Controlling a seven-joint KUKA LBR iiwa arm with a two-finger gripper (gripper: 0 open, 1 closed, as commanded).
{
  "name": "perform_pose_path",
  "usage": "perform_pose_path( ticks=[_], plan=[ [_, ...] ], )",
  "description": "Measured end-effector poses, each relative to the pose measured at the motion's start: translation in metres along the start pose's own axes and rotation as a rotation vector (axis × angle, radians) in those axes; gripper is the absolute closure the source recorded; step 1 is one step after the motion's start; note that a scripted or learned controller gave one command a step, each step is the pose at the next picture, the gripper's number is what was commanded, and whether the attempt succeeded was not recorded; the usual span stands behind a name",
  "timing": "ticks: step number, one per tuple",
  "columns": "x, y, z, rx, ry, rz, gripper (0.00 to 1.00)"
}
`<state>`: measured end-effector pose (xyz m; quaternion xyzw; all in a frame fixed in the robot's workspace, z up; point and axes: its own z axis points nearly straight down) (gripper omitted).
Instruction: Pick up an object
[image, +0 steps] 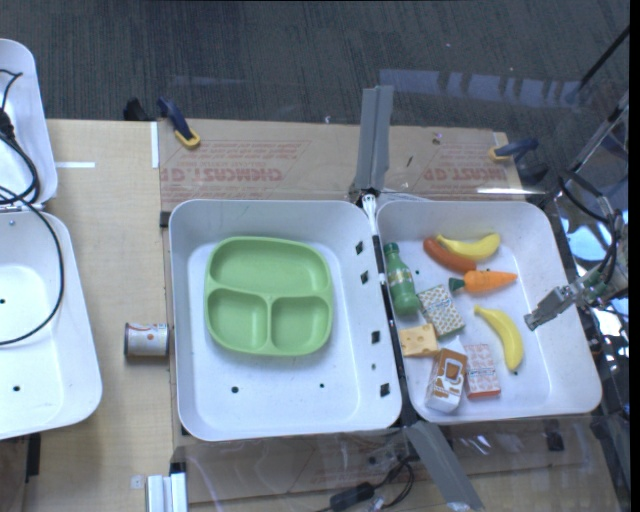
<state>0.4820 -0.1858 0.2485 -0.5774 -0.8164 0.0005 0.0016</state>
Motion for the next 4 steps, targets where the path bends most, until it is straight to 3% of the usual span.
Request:
perform_pose_path(
  ticks=[1, 2, 3, 4],
  plan=[
    [-0.016, 0.043, 0.106, 0.0, 0.0, 0.013, 0.0],
    [-0.023, 0.033, 0.153, 0.0, -0.001, 0.068, 0.0],
    [-0.024, 0.033, 0.146, 0.002, 0.001, 0.072, 1.0],
    [-0.001, 0.032, 0.027, 0.0, -0.002, 0.152, 1.0]
  ],
)
